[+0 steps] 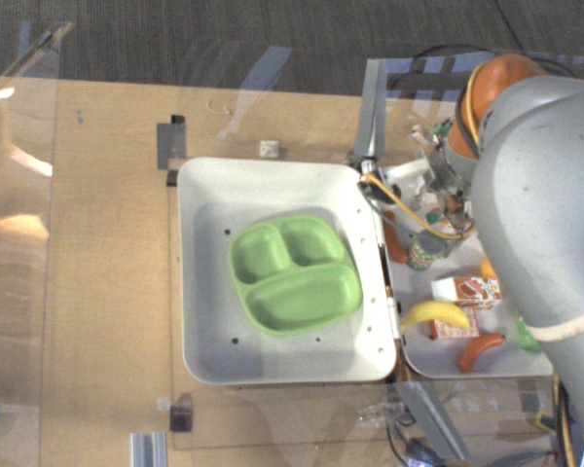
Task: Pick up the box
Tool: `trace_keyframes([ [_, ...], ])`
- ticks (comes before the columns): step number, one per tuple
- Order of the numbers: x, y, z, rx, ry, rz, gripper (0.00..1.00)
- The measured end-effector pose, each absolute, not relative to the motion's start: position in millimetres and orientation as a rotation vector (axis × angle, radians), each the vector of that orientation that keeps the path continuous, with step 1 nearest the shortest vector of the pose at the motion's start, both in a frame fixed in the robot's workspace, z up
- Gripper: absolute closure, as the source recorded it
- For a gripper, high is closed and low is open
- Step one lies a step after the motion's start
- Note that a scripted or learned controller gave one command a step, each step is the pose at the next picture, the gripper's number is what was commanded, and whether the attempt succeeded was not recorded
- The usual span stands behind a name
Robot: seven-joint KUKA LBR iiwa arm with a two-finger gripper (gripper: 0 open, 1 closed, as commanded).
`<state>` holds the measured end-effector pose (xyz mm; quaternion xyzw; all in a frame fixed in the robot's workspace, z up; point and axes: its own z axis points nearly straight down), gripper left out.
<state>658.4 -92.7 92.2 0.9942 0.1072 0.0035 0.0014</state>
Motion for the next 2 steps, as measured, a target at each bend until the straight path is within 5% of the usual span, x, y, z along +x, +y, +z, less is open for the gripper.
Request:
trace_keyframes([
  [1,661.6,-157,173,3.124,0.323,0.005,0.00],
  [2,660.8,-90,94,3.123,0.360,0.000,0.00],
])
